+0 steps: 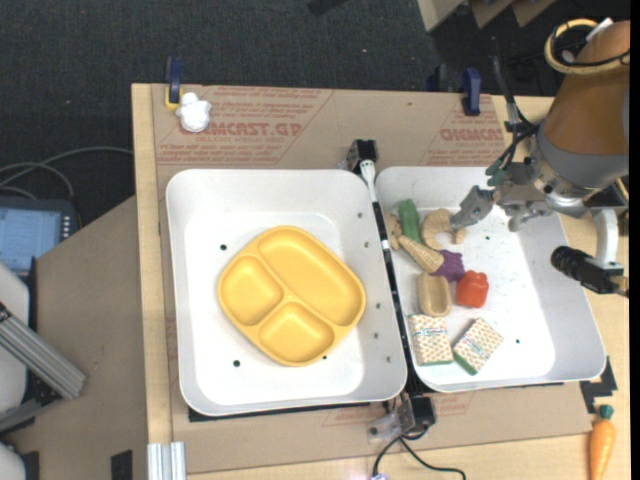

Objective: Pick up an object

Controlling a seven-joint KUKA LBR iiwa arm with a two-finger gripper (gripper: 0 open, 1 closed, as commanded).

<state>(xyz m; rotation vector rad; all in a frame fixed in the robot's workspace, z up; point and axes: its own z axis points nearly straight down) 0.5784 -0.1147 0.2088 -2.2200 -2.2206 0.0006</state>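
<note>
Several small toy foods lie on the left side of the right bin [560, 318]: a green piece [408, 217], a beige piece [437, 226], a corn-like piece [420, 256], a purple piece [453, 265], a red piece [472, 288] and a tan slice [433, 294]. Two small printed boxes [431, 339] [477, 345] rest near the bin's front. My gripper [497, 211] hangs over the bin's back part, just right of the beige piece, open with nothing between its fingers.
A yellow divided plate [290, 293] sits in the left bin [190, 268]. A white lump [192, 115] rests on the bench at back left. An orange carrot toy [600, 448] lies outside the bins at front right. A black clamp [362, 154] stands between the bins.
</note>
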